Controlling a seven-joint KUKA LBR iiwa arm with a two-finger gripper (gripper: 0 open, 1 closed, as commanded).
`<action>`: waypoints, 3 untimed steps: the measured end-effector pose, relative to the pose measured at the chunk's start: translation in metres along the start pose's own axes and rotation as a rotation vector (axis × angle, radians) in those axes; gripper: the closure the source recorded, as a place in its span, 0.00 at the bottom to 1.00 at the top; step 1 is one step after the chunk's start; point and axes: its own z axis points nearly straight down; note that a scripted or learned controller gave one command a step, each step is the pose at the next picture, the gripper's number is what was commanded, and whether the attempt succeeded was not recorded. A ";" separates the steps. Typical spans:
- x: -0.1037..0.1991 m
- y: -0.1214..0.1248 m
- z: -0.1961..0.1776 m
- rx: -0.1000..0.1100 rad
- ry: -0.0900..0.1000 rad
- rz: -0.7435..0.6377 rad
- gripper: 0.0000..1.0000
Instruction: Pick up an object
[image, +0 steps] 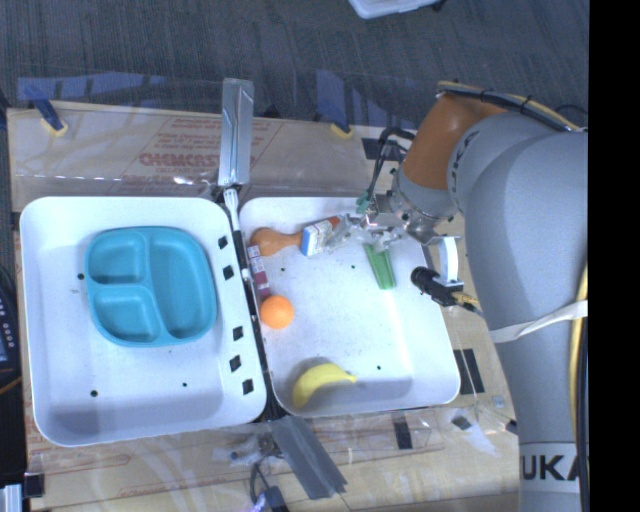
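My gripper (372, 228) hangs low over the back of the right bin (425, 345), under the orange wrist band. It sits just above a green stick-shaped object (381, 268) and right beside a small white, blue and red carton (318, 238). Whether it touches either one I cannot make out. A brown pear-shaped object (268, 241) lies left of the carton. An orange ball (277, 313) rests near the bin's left wall. At the front lies a yellow banana (321, 381). A thin dark red pen (259, 274) lies along the left wall.
The left bin (60, 390) holds a blue divided plate (150, 283). A metal divider strip (236, 140) runs between the bins at the back. The grey arm (520, 240) covers the right bin's right edge. A black part (432, 285) sticks out by that edge.
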 end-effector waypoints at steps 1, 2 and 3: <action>0.013 -0.032 -0.005 0.005 -0.002 -0.102 0.00; 0.053 -0.006 0.001 0.019 -0.010 0.218 0.00; 0.079 -0.008 -0.057 0.002 -0.003 0.245 0.00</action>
